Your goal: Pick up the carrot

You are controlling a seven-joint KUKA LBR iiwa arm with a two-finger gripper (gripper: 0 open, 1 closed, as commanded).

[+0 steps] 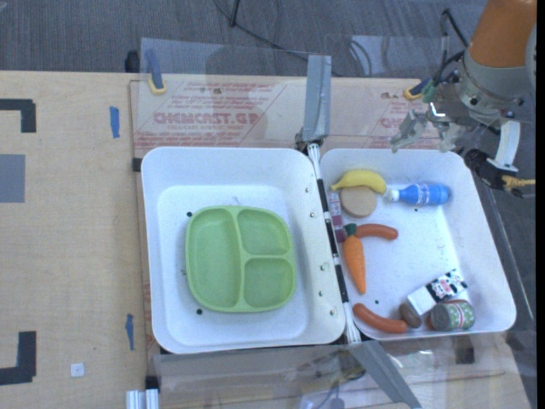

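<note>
Fig.: pick-up scene, arm high at far-right corner of right bin (498, 254). Pincer (423, 129) hovers over bin's back rim w/ nothing between its tips; whether released or clenched can't be told at this angle. Carrot (355, 262) lies well below-left of pincer, along bin's left wall, green top toward pincer, tip away. Sausage (375, 232) sits just beside its top, betw. carrot & pincer; banana (359, 179) nearer still. Judged: approach not yet begun; crowded top end favours a mid-body grasp.
</note>
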